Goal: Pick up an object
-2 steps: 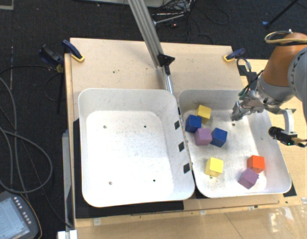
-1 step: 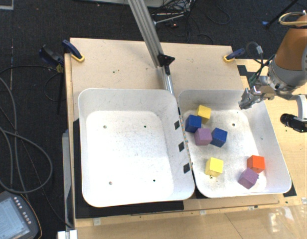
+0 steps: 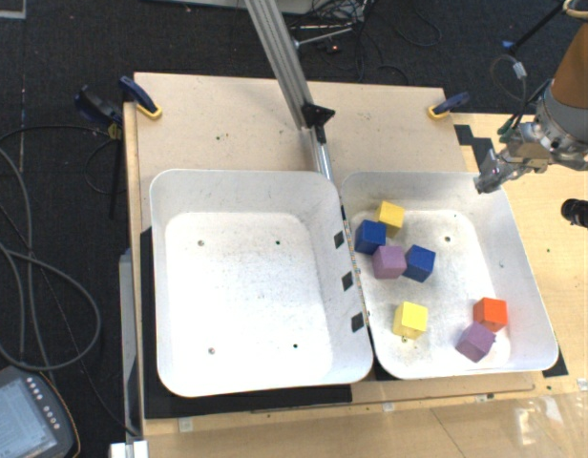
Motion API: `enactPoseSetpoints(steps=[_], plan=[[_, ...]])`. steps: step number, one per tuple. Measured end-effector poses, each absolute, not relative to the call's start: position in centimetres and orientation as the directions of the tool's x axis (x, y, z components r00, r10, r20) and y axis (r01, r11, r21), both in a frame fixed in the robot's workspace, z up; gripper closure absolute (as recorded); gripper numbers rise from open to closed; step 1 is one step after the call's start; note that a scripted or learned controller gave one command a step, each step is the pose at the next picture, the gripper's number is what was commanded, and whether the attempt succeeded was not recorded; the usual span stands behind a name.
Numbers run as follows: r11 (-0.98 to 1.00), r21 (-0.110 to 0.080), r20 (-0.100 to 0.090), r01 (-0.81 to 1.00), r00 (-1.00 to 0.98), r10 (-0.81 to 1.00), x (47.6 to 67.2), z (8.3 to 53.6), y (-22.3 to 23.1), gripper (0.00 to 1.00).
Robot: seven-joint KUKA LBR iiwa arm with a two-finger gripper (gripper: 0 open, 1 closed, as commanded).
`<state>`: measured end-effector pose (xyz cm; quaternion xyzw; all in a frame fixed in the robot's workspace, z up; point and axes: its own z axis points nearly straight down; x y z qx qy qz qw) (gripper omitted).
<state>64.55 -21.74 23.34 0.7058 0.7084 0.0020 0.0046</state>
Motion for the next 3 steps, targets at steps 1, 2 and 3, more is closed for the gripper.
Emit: enactPoseSetpoints(steps=[1, 2, 3], plan=[[0.004, 0.003, -0.002, 1.0, -0.004, 1.0, 64.6, 23.0, -21.7, 1.0], [0.008, 0.001, 0.001, 1.0, -0.008, 1.0, 64.1, 24.1, -16.5, 1.0], [0.007, -0.001, 0.001, 1.0, -0.007, 1.0, 63.2, 24.5, -12.2, 1.0]])
